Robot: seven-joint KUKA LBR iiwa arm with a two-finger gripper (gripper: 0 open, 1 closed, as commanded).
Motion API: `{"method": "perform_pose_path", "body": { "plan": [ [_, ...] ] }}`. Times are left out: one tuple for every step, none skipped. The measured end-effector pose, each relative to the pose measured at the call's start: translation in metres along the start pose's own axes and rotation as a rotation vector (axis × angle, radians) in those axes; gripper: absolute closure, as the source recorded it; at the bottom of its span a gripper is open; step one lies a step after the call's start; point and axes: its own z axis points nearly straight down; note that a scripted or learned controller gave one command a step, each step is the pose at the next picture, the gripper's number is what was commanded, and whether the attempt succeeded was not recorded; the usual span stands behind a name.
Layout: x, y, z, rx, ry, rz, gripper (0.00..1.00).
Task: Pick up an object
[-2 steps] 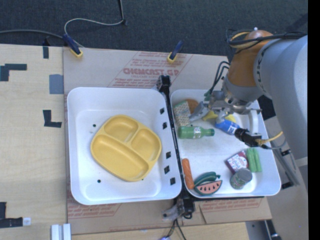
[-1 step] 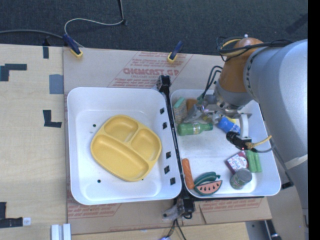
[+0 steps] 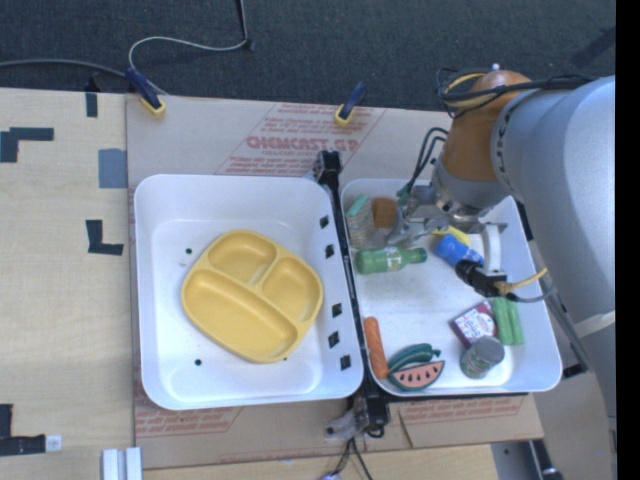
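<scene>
The grey arm (image 3: 560,158) reaches into the right bin (image 3: 440,383) from the right. A yellow divided plate (image 3: 252,294) lies in the left bin (image 3: 160,268). The end effector (image 3: 408,218) sits low at the right bin's upper left, just above a green bottle (image 3: 390,260); whether it grips anything cannot be told. A watermelon slice (image 3: 415,371) and carrot (image 3: 374,345) lie near the front edge.

Dark carpet (image 3: 300,28) beyond a cardboard-covered bench (image 3: 290,143), pale wooden surface (image 3: 50,298) alongside.
</scene>
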Motion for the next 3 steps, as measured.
{"method": "perform_pose_path", "body": {
  "plan": [
    [0.0, -0.0001, 0.0002, 0.0, 0.0, 0.0, 0.0],
    [0.0002, -0.0003, -0.0091, 0.001, 0.0, 0.0, 1.0],
    [0.0002, -0.0003, -0.009, 0.001, 0.0, 0.0, 0.0]
  ]
}}
